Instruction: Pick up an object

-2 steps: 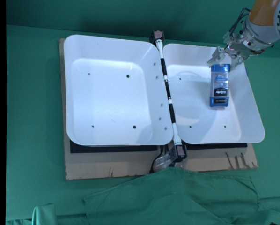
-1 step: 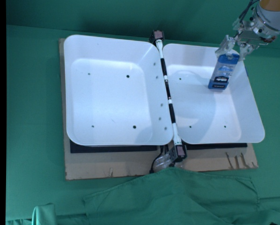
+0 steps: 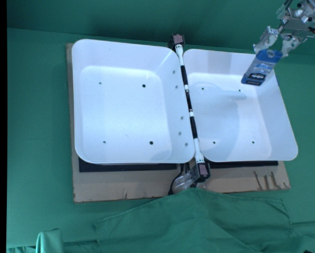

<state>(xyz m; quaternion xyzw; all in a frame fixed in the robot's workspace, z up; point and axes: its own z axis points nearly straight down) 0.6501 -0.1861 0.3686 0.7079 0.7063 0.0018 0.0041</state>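
A: Landmark first?

B: Black-and-white striped rod (image 3: 188, 101) between the two white bins, running from far edge to near edge, dark clamp at each end.

A: Left of the rod?

B: Left bin (image 3: 89, 62), shallow, white, a few small dark holes in its floor. Nothing lying in it.

A: Right of the rod?

B: Right bin (image 3: 284, 136), same kind, touching the rod along its inner rim. Soft grey shadow across its floor, just right of the rod's middle.

A: End effector?

B: End effector (image 3: 274, 42), well right of the rod's far end, above the right bin's far right corner. Silver body, two fingers pointing down. Fingers closed in on the top of a blue packet (image 3: 259, 67), pinched between the tips.

A: Packet itself?

B: Flat, blue with white patches and a dark band near the bottom. Hanging tilted from the fingers, lower end swung toward the rod. Seen over the right bin's far rim; touching the rim or clear of it, cannot tell.

A: Under the bins?

B: Brown cardboard sheet (image 3: 120, 191), showing mostly on the near side of the rod's near clamp, with a dark mat edge just beneath both bins. Green cloth (image 3: 36, 115) over the tabletop all round, bunched in folds nearer than the rod's near end.
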